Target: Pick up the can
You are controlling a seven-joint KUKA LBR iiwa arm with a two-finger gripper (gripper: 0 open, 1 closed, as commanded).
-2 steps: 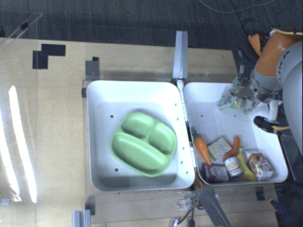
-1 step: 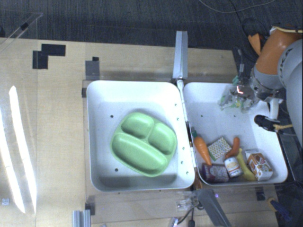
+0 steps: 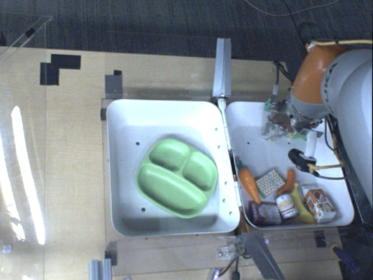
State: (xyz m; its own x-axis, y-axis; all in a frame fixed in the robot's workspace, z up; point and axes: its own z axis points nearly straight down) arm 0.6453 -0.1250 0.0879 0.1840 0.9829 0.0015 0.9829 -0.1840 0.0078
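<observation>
The end effector (image 3: 278,125) hovers in the right bin (image 3: 256,121), well apart from the can (image 3: 285,206).

The tray (image 3: 176,177) is smooth green plastic with a soft sheen. The bins (image 3: 122,156) look matt white plastic. The bench (image 3: 64,168) is pale wood.

One fixed camera overhead looks slantwise down on both bins (image 3: 116,156).

Can (image 3: 285,206): small, squat, pale lid on top, tan-and-reddish label. Appears upright. Sits near front edge of right bin (image 3: 256,139), wedged among clutter — dark purple packet (image 3: 265,213) just left, yellow banana (image 3: 301,206) touching right side, checkered packet (image 3: 270,183) just behind.
</observation>
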